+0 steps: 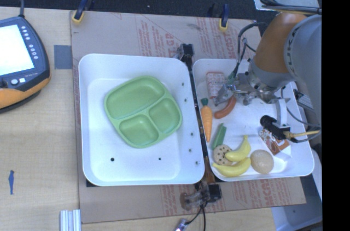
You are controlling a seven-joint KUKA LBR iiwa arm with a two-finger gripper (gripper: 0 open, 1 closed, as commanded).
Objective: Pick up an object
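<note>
sausage [225,107], reddish, lying tilted in the right bin [298,170] near its back-left part, carrot [206,122] just beside it. that's what i'm nearest to, so prob my target. my claw [228,91] is down low right over its upper end, w/ a small packet [214,82] just to the left. open or closed? can't tell from here, too much metal clutter. nothing visibly pinched, so pick not done yet: still need a grip and a lift. further out: bananas [234,161], cookie [221,154], egg [262,161] at the front of the bin. left bin [87,115] has a green tray [143,111].
</note>
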